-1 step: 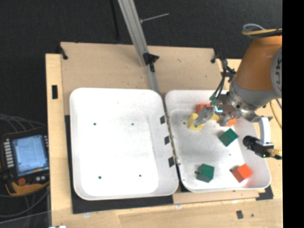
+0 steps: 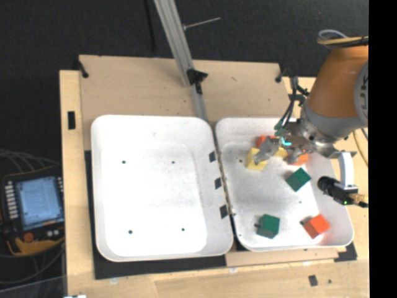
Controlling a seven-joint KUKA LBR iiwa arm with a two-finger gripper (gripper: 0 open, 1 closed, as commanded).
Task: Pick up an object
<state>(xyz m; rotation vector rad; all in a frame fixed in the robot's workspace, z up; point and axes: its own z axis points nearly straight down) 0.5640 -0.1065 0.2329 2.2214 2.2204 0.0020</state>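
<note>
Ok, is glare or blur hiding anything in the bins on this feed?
Camera view: even light; the white right bin is bright but not washed out, its blocks cast soft shadows. The gripper is blurry beside the yellow block; green block is sharp.

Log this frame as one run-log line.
arm: over right bin | gripper: low at yellow block, grasp unconfirmed | loose: two green blocks, orange block | lift: not yet
</note>
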